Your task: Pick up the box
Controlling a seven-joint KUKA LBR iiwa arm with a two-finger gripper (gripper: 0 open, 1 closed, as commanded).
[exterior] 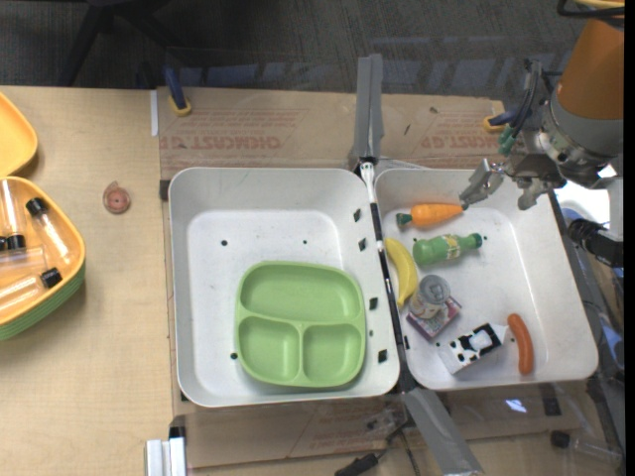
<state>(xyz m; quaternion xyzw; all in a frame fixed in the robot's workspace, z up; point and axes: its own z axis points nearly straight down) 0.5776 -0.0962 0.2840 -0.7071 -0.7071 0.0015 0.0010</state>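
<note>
Camera view showed the box [471, 347], black-and-white patterned, lying near the front of the right bin [566, 365], between a can [433, 295] and a sausage [521, 342]. It looked light, stiff cardboard, best pinched across its short sides. Jaws [504, 184] hovered spread apart at the bin's far edge, holding nothing.

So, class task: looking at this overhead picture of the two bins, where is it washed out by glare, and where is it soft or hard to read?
In the camera view, a bright overexposed patch sits beside the right bin at its far right rim, under the gripper; the box and can look soft, their print unreadable; the green tray is evenly lit with faint shadows.
</note>
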